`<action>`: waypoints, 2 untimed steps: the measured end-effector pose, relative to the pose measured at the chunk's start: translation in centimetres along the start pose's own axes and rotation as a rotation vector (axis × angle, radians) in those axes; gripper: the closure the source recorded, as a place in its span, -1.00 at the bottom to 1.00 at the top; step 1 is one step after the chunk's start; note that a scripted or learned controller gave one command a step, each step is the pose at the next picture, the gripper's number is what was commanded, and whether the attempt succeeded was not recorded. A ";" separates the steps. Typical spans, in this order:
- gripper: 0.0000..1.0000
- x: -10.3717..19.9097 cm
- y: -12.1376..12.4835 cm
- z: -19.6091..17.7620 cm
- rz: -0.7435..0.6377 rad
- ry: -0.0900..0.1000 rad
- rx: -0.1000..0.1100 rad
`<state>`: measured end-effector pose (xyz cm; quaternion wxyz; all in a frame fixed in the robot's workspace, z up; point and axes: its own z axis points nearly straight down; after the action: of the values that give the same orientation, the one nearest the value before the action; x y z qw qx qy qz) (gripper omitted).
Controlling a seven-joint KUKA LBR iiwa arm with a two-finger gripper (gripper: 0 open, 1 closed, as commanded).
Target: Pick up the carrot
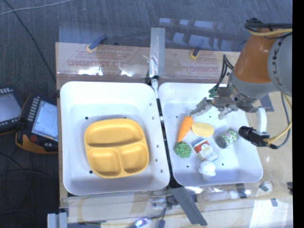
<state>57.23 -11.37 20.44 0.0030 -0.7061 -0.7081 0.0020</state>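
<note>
Jaws spread apart, nothing between them: gripper [213,107] hanging over the upper middle of the right bin [247,172], one finger [201,108] reaching out towards the divider side, the other nearer the wrist. Just below and to the left of that outstretched finger, carrot [185,128] lying on the bin floor, tilted, thick end up near the finger and tip pointing down towards the bin's near edge, close to the wall shared with the left bin [71,175]. Apart from the finger by a small gap, as far as can be told; no contact visible.

Packed close round the carrot: pale yellow piece [203,128] just beside its thick end, green broccoli-like piece [182,149] touching or nearly touching its tip, red-and-white carton [204,149] and white lump [207,168] further towards the near edge, small green can [227,138] off towards the right wall. Yellow divided tray [116,147] alone in the middle of the left bin.

By judgement, early in the task: approach made, nothing grasped or lifted. Left to do: centring the open jaws over the carrot, descending, closing, raising. Likely snag: crowding from the yellow piece on one side
</note>
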 end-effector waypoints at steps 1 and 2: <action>-1.00 -0.1 3.6 10.9 0.048 -0.002 -0.001; 1.00 -0.1 3.6 10.3 0.048 0.001 0.005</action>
<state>60.74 -11.41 10.09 0.0052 -0.7229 -0.6909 0.0037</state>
